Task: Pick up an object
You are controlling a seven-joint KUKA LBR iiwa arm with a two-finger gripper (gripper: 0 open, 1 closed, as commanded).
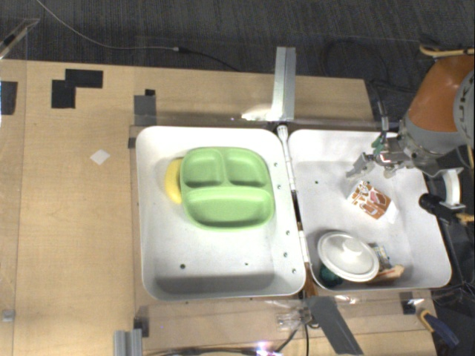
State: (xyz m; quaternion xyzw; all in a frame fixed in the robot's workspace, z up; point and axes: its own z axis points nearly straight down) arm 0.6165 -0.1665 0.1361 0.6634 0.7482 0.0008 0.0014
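Gripper over right bin, nothing seen between its fingers.
Fingers spread, just up-left of the orange-white packet, likely the pick target; white bowl sits below packet, green tray in other bin.

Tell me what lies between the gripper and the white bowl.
In the camera view, a small orange-and-white packet lies between the gripper and the white bowl.

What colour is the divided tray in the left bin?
Light green, seen clearly in the camera view: the divided tray.
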